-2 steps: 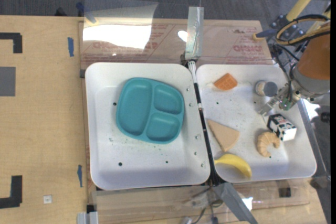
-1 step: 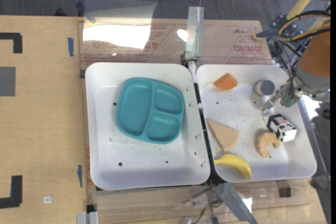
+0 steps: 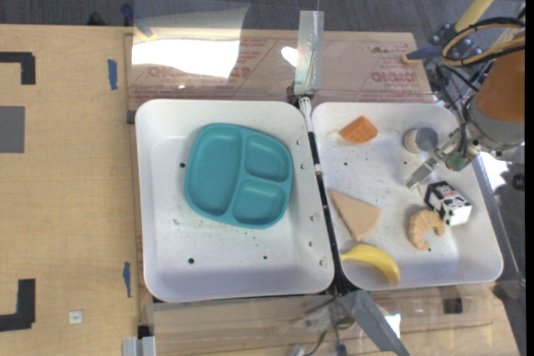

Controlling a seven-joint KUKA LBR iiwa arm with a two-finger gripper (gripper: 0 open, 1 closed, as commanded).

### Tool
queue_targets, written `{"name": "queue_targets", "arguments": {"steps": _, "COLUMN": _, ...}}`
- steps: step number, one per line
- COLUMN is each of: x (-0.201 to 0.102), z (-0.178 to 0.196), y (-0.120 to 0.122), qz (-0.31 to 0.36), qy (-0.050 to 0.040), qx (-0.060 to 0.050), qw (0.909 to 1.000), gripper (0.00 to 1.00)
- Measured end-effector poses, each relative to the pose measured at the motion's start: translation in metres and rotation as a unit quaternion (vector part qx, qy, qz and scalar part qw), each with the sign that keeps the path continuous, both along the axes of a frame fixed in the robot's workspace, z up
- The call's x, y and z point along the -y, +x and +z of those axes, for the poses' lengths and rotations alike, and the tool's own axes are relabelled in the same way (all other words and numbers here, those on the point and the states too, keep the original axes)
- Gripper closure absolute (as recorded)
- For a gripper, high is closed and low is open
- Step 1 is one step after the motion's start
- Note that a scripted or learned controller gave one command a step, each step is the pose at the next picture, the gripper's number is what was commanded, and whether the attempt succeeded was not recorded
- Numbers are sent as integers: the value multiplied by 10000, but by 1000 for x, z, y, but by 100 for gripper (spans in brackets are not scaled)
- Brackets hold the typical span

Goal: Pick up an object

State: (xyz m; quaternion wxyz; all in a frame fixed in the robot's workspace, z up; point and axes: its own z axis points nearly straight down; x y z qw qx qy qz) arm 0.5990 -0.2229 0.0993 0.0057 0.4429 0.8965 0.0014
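2 white bins: left bin [image 3: 158, 263], right bin [image 3: 484, 263], both speckled with small dark flecks. Divided plate [image 3: 238, 175]: teal, uniform. Wedge [image 3: 359, 131]: orange. Triangular slice [image 3: 357, 214]: tan. Banana [image 3: 373, 261]: yellow. Croissant [image 3: 424, 228]: golden brown. Small block [image 3: 448, 203]: black and white patches. Surface [image 3: 67, 179]: light brown, black corner marks, blue tape bits. Arm [image 3: 505, 96]: grey, orange band.

Grey arm [image 3: 501, 125], orange band, black cables

2 white bins [image 3: 158, 204], 1 teal tray [image 3: 238, 175], 1 banana [image 3: 373, 261], 1 croissant [image 3: 424, 228].
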Motion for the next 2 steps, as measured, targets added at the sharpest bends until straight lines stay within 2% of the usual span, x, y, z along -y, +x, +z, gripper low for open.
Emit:
{"name": "queue_targets", "arguments": {"steps": 1, "x": -96, "z": -11, "y": 8, "qz": -1823, "qy": 33, "qx": -24, "qw": 9832, "gripper": 0}}
{"name": "queue_targets", "arguments": {"steps": 2, "x": -127, "z": -11, "y": -9, "qz": -3018, "qy": 40, "qx": -20, "qw": 9534, "gripper": 0}}
